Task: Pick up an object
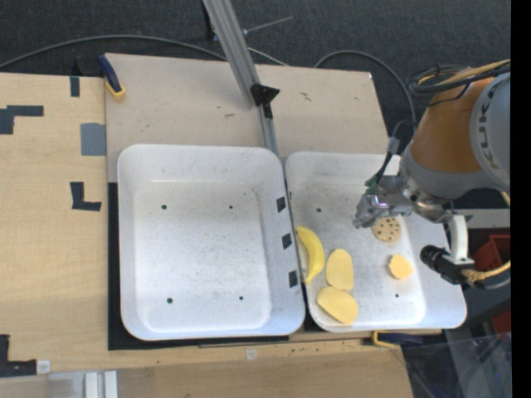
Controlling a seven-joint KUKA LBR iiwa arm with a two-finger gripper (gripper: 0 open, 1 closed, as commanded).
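The pincer (373, 211) hangs low inside the right bin (332, 172), just beside a round speckled cookie (385, 230) on the bin floor. Farther from the cookie, toward the near rim, lie a small orange piece (400, 267), two pale yellow slices (339, 269) (337, 304) and a banana (311, 252) against the wall shared with the left bin (199, 160). Both bins rest on the counter (50, 181).

Even, diffuse light falls from overhead, bright enough without harshness. The two shallow white plastic bins (199, 247) show little glare and only faint shadows inside their walls. The picture is slightly soft and grainy, darkest over the black carpeted floor (373, 15).
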